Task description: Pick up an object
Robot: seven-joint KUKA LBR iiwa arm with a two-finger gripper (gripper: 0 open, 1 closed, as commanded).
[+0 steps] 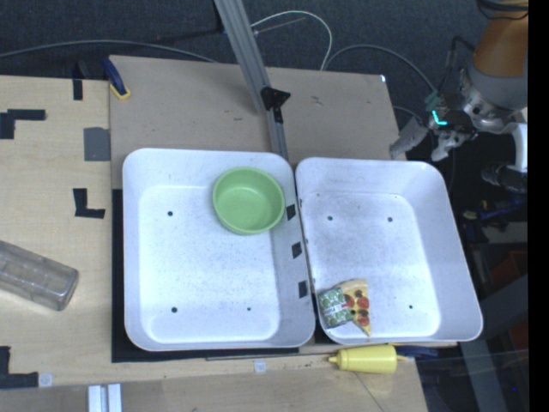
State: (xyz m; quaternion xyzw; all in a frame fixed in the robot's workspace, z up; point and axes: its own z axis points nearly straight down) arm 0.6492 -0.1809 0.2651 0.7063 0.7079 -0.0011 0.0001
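Bowl (248,200) looks light, stiff plastic, we'd pinch its rim; tool (429,136) state we cannot tell.

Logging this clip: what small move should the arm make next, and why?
Probably swing left and down toward the right bin. The gripper hangs outside its upper right corner, holding nothing, and the nearest object is the small packet in that bin's near-left corner.

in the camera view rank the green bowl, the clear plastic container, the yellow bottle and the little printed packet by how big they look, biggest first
1. green bowl
2. clear plastic container, partly cut off at the left edge, so close to the bowl and unsure
3. yellow bottle
4. printed packet, looks about alike to the bottle
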